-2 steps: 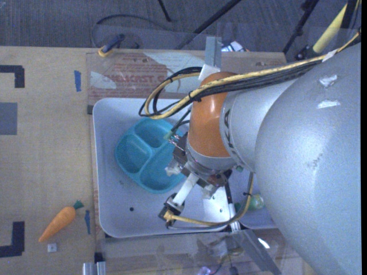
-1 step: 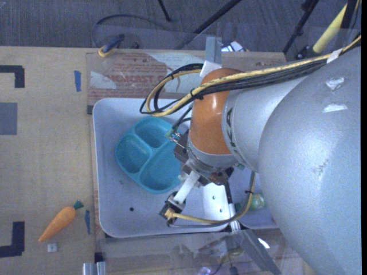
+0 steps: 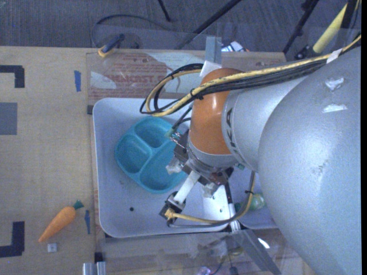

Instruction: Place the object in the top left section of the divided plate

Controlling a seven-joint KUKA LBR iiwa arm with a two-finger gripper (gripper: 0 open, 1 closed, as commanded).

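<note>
Arm low over the blue plate, carrot out on the bench

The grey arm [image 3: 304,148] reaches in from the right of the plate [image 3: 140,153], and its orange band and wrist hide the plate's right rim. A pale green thing [image 3: 256,201] peeks out from under the arm, lower right of the plate. A carrot [image 3: 57,223] lies lower left of the plate, outside the bin [image 3: 106,176] on the bench [image 3: 46,153]. The plate lies tilted in the left bin. The claw [image 3: 198,176] sits just over its right edge, and whether it is released or clenched cannot be told. Which thing is the one to be placed is unclear. The wooden bench bears blue and black tape marks left of the plate; above it are grey carpet [image 3: 69,4] and dark stand legs [image 3: 229,4]
</note>
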